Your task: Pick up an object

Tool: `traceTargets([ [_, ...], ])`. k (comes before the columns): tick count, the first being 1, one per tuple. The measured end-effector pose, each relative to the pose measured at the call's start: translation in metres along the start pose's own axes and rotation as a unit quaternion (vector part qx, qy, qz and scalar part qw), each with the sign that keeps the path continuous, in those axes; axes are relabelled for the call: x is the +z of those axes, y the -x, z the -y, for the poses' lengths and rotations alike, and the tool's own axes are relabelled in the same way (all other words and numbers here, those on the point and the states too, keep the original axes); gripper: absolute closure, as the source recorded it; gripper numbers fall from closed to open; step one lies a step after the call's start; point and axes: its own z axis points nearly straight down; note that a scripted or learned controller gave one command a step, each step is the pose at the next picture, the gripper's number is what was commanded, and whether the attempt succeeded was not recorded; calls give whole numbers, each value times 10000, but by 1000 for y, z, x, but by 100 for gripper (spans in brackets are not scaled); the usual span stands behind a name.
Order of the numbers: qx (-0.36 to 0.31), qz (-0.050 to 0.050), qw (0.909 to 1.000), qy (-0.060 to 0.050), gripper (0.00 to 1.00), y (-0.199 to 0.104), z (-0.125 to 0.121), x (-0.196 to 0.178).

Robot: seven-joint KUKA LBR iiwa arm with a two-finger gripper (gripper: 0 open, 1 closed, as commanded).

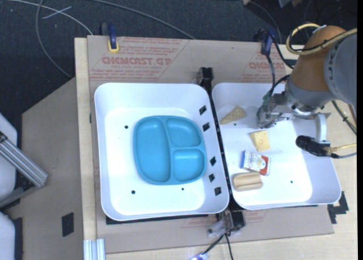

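My gripper (265, 118) hangs low in the right shallow white bin (317, 188), near its back; can't tell its state. Pale tan wedge-shaped piece (233, 115) lies just left of me, square yellow cheese-like block (261, 140) just in front, then a red-and-white small packet (256, 162) and a tan bread-roll-shaped piece (248, 181) nearer the front edge. Blue three-compartment plastic plate (169, 149) sits in the left white bin (113, 111), well apart.

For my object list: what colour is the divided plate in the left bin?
The divided plate is light blue, plain, without pattern, seen clearly in the camera view.
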Motion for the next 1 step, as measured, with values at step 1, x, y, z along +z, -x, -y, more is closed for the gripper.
traceTargets([
  [1,-11,14,10000,38,100,-2,-10,-61],
])
